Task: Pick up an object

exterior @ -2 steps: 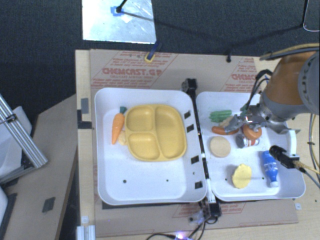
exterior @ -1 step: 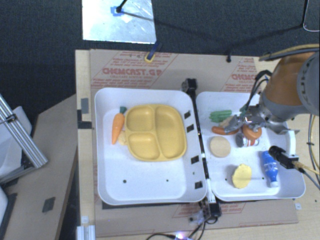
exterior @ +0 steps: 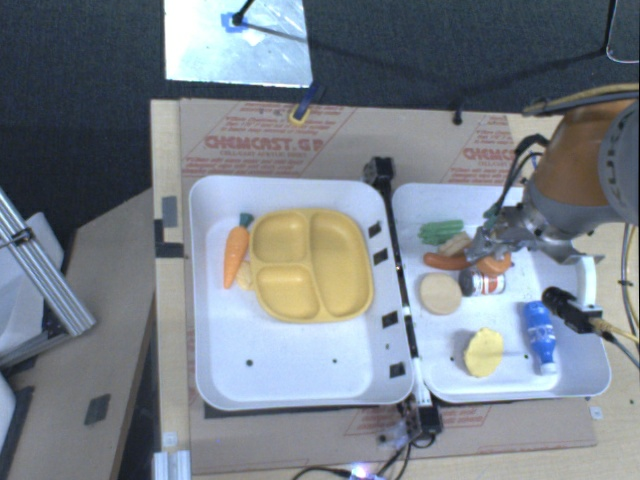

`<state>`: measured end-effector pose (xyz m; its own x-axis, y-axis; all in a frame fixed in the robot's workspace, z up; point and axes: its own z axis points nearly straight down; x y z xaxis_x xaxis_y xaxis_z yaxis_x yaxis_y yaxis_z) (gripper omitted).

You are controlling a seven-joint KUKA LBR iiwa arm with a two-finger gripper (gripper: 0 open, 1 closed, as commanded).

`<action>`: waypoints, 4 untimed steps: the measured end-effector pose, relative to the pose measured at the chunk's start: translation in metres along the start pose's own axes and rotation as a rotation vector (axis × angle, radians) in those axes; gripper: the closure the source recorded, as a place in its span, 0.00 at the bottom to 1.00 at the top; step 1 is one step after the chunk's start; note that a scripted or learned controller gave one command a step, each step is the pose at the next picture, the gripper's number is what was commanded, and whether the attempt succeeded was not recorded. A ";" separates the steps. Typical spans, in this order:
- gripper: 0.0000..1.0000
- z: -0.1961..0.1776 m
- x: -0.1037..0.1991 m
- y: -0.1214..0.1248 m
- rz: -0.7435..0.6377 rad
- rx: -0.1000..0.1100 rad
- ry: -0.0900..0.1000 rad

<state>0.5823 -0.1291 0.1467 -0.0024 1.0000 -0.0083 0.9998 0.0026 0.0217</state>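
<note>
Sausage (exterior: 446,261) lies in the right bin (exterior: 590,368), beside the can (exterior: 483,284) and green bean (exterior: 441,231). The hand (exterior: 488,251) sits directly over this cluster; finger state cannot be determined.

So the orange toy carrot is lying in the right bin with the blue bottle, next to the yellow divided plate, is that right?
Not quite. The camera view shows the orange toy carrot in the left white bin, beside the yellow divided plate. The blue bottle lies in the right white bin, apart from them.
</note>
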 end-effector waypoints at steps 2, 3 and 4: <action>1.00 -0.079 0.006 0.003 -0.001 0.018 0.008; 1.00 -0.070 0.058 0.012 -0.007 0.020 0.010; 1.00 -0.083 0.113 0.015 -0.008 0.019 0.011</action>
<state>0.5952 -0.0156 0.2295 -0.0107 0.9999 0.0025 0.9999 0.0107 0.0025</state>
